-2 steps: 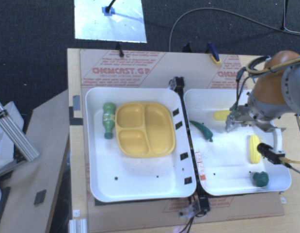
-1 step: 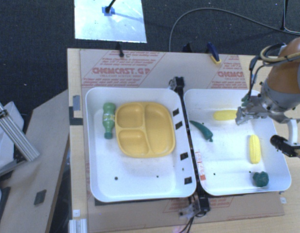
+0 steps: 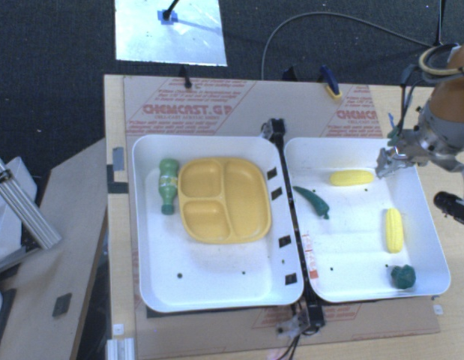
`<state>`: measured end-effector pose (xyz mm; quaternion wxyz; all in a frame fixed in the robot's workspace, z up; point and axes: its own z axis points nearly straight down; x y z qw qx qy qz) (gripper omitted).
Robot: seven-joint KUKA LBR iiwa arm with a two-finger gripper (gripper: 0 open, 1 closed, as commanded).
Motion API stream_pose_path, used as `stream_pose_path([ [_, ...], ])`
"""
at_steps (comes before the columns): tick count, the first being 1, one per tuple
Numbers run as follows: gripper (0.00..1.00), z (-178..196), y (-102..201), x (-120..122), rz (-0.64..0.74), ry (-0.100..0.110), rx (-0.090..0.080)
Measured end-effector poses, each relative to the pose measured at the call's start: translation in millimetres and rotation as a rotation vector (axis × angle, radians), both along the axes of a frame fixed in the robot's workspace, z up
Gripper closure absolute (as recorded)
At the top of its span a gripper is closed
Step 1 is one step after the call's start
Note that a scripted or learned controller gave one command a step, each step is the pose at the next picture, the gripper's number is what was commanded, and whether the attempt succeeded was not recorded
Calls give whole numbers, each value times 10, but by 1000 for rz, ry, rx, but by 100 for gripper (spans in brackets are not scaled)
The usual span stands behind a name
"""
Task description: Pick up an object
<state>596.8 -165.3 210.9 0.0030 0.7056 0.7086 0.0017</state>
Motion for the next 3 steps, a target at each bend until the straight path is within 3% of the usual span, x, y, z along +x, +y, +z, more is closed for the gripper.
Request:
stream_pose_path([
  [2,100,851,-39,10,2,2,1],
  [3,100,715,483,77,5,4,2],
])
